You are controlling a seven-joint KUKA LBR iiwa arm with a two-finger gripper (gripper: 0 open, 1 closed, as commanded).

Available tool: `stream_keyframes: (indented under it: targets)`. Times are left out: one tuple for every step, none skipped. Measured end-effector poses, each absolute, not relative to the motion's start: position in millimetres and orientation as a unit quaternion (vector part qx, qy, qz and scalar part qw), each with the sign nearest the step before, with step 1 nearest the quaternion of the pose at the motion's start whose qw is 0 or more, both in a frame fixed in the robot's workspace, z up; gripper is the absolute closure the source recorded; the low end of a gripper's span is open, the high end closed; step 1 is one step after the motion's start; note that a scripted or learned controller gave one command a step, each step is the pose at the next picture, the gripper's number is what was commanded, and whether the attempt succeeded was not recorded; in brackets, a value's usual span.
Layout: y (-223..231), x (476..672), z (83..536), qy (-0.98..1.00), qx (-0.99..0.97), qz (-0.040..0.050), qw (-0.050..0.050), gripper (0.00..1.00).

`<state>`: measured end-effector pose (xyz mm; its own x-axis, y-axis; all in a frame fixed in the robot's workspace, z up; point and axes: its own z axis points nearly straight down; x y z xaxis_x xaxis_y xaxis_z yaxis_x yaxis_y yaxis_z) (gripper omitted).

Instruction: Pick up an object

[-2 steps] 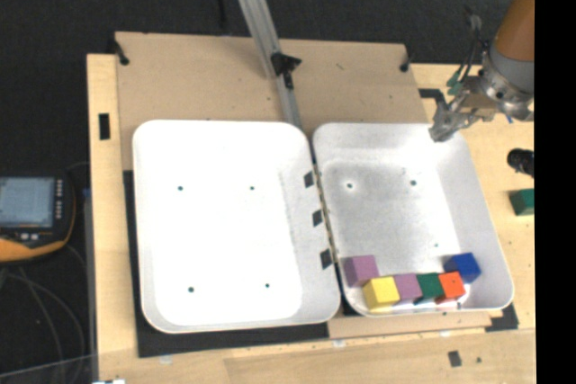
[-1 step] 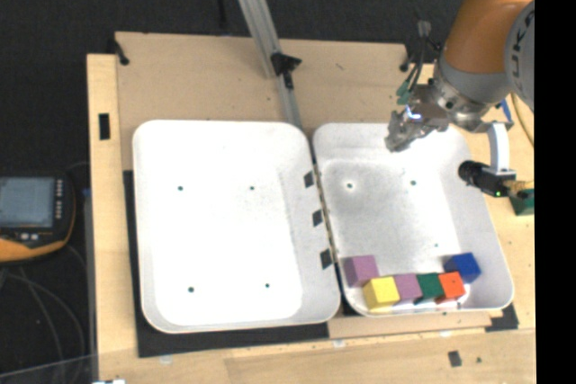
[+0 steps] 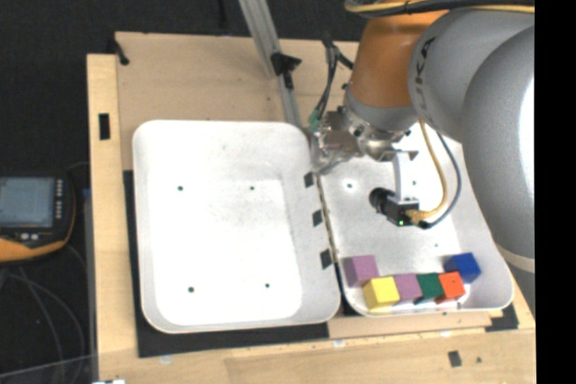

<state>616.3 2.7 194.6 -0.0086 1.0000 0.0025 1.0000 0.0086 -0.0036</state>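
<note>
the gripper [image 3: 335, 147] hangs over the right bin [image 3: 360, 225], by its far left corner; can't tell how open it is. the blocks [image 3: 408, 286] huddle well apart from it, nearer me.

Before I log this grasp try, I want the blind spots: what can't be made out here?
1. Shallow white right bin, camera view: far end and right side hidden by the grey robot arm.
2. Small green cube, camera view: sides hidden between the orange cube and pale purple cube.
</note>
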Motion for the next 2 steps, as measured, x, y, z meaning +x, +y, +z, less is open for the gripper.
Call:
stream_keyframes:
  targets:
    - [65, 593.7, 197, -0.71, -0.704, -0.0002, 0.001, 1.0]
    - [92, 594.2, 231, -0.709, -0.705, -0.0017, -0.001, 1.0]
